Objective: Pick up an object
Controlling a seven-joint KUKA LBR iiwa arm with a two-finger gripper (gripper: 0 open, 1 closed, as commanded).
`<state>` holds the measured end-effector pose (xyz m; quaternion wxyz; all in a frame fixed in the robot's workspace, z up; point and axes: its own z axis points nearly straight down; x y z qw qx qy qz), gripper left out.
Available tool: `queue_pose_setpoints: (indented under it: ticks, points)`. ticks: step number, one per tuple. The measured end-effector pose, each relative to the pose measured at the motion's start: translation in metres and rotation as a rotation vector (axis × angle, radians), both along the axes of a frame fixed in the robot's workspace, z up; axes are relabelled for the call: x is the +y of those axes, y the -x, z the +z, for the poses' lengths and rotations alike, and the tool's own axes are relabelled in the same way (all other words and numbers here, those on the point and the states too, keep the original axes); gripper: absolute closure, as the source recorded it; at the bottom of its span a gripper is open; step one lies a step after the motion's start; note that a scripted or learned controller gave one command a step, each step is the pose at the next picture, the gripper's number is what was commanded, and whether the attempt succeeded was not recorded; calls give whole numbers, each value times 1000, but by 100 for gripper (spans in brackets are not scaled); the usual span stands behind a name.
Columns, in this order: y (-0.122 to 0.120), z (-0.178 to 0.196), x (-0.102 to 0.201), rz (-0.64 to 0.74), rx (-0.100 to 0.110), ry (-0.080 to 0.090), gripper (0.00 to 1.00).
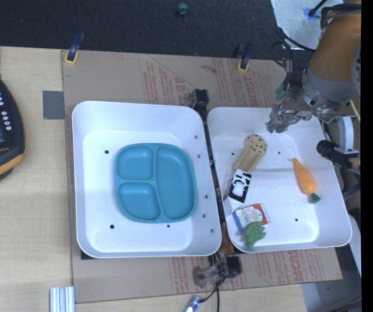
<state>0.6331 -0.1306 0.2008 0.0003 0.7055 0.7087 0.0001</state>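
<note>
orange carrot (303, 177), wooden brush (251, 153), right bin

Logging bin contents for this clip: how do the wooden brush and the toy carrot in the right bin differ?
The wooden brush is pale tan with a black-and-white label at its lower end; the toy carrot is orange with a green tip. The brush is longer, the carrot shorter and stubbier. The brush lies near the bin's middle, leaning up to the right; the carrot lies nearer the right wall, leaning the other way. Both lie flat in the right bin, untouched by the pincer.

Red print on cardboard (141, 83): unreadable.
</note>
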Motion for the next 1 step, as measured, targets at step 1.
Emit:
queue_pose_setpoints:
  ticks: [1]
  points:
    - [1,-2,0,0,3,-1,0]
